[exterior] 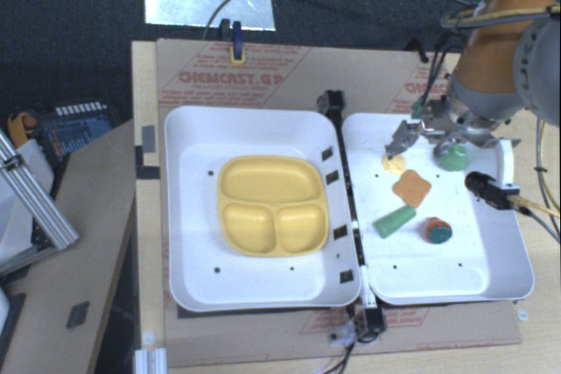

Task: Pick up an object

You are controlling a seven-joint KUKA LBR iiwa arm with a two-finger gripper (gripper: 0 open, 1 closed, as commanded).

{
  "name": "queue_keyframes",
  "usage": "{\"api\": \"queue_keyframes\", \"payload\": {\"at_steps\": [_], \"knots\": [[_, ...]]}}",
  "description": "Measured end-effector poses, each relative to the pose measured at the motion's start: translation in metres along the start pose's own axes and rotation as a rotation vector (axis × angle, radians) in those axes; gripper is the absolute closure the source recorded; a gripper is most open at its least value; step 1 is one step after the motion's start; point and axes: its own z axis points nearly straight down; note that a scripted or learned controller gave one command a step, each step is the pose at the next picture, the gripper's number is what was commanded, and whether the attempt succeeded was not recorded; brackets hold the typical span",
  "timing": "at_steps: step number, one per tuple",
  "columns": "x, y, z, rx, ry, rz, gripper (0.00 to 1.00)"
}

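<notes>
A: Left bin (188,215)?
B: One yellow divided tray (272,206), flat in the middle.
A: Right bin (438,271), near to far?
B: Green cylinder (394,220) and red-and-blue ball (437,230) nearest, set apart. Orange slice (411,187) just behind the cylinder. Then a pale yellow piece (394,163) and a green round thing (453,157), maybe a cap; it's blurry.
A: Gripper (403,140)?
B: Right above the pale yellow piece. Open or closed, cannot tell.
A: Anything in the way?
B: The wrist overlaps the green round thing's far edge.

The yellow tray (272,206) looks smooth plastic, the white bin (193,188) glossy plastic, the cardboard (263,70) matt.
</notes>
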Motion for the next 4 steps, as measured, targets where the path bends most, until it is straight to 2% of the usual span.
{"api": "queue_keyframes", "payload": {"at_steps": [1,3,4], "knots": [[0.0,0.003,-0.007,-0.013,-0.001,-0.002,0.0],[-0.002,-0.006,0.1,-0.009,0.0,0.0,0.0],[-0.002,-0.005,0.087,-0.014,-0.002,0.0,1.0]]}}
